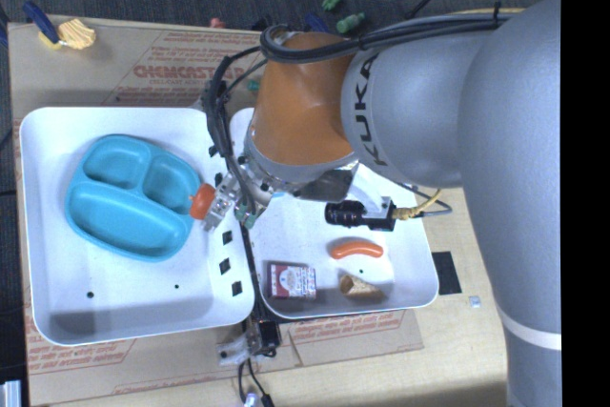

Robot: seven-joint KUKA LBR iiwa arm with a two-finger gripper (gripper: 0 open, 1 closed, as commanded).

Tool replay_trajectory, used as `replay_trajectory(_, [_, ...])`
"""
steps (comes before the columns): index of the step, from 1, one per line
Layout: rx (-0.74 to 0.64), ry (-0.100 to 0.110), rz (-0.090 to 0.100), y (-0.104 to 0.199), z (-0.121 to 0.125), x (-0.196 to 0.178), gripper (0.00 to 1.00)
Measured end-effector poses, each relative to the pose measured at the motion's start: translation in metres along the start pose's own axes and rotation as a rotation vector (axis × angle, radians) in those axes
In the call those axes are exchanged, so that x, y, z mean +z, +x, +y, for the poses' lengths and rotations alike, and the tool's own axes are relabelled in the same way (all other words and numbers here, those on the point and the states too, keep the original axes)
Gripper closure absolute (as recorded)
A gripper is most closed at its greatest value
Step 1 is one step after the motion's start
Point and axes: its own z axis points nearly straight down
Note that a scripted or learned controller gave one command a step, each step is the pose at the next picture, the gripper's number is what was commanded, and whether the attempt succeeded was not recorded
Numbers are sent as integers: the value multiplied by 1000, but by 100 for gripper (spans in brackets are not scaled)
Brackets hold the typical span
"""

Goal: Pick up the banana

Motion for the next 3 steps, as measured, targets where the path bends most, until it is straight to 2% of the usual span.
replay_trajectory(1, [-45,-1,-3,-96,46,-28,100])
replay_trajectory(2, [-94,1,1,-134,13,-1,100])
replay_trajectory(3, [208,3,0,-18,98,78,100])
